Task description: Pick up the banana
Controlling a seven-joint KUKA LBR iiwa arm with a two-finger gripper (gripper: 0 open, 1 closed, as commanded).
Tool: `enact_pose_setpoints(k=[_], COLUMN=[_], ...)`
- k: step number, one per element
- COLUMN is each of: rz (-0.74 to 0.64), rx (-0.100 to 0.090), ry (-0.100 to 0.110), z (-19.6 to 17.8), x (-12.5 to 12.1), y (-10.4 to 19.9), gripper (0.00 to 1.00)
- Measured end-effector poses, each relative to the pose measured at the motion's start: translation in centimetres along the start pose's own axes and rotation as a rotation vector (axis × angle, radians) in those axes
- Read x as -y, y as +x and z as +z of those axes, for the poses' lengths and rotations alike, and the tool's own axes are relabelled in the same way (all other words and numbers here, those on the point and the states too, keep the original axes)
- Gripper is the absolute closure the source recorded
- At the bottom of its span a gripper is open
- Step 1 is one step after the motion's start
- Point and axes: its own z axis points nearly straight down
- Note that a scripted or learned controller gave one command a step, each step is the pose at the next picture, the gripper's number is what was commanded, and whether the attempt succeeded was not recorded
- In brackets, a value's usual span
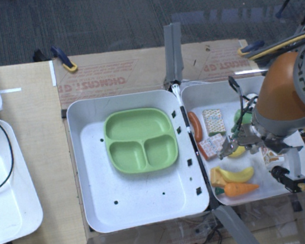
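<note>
Landmark for all positions: the green tray (141, 139).

Right bin (216, 91), the one on the tray's right across the shared wall. Nearest the camera in it: an orange carrot (241, 188) along the front wall. Just behind and touching it, the banana (236, 175), yellow, lying on its side, with a yellow wedge-shaped piece (216, 176) at its tray-side end. Farther back: a red-and-white packet (209, 146), then a red sausage-shaped thing (196, 125) close to the dividing wall, and a white patterned packet (213, 120) beside it. A green item (243, 116) lies farthest from the tray, partly behind my arm. A small printed packet (271, 156) shows under my wrist.

Left bin (92, 172): holds the green tray, three compartments, set toward the back; the bin's white floor surrounds it.

Desk (41, 134): tan, with brown cardboard (123, 72) behind both bins. A blue-handled clamp (63, 58) sits at the cardboard's far corner. Dark carpet (98, 13) lies beyond.

My pincer (230, 148) hangs over the right bin, behind the banana, apart from it. A small yellow piece (237, 152) is at the tips. Whether the pincer is wide or narrow I cannot tell.
</note>
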Motion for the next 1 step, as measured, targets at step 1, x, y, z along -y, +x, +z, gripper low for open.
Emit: enact_pose_setpoints(k=[1], rz=[0.065], rx=[-0.002], ry=[-0.005], z=[2.48], x=[-1.35], y=[-0.89], gripper=[0.00])
